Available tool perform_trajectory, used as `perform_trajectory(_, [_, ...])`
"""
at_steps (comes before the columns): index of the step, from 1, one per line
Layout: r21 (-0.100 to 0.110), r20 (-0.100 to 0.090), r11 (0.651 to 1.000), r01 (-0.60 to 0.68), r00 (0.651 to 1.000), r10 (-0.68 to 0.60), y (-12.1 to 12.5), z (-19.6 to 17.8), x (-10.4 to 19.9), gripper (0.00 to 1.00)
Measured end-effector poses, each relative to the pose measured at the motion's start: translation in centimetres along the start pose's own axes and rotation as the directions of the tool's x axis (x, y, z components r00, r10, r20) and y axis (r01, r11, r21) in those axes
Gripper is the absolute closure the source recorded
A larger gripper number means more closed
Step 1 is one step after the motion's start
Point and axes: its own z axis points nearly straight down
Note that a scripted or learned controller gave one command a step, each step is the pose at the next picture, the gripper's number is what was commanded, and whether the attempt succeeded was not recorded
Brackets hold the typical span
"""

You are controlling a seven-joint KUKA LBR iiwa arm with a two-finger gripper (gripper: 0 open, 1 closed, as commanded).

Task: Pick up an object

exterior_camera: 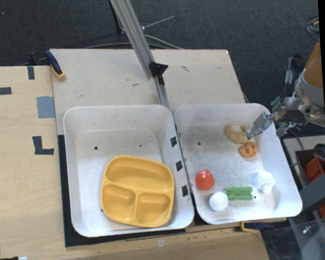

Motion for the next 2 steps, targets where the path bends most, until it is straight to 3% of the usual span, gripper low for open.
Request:
perform_trajectory(1, [0.000, 0.000, 1.000, 0.000, 1.000, 0.000, 0.0, 0.0, 0.0, 0.00])
perform_trajectory(2, [0.007, -0.001, 1.000, -0.002, 1.000, 0.002, 0.0, 6.3, -0.5, 0.00])
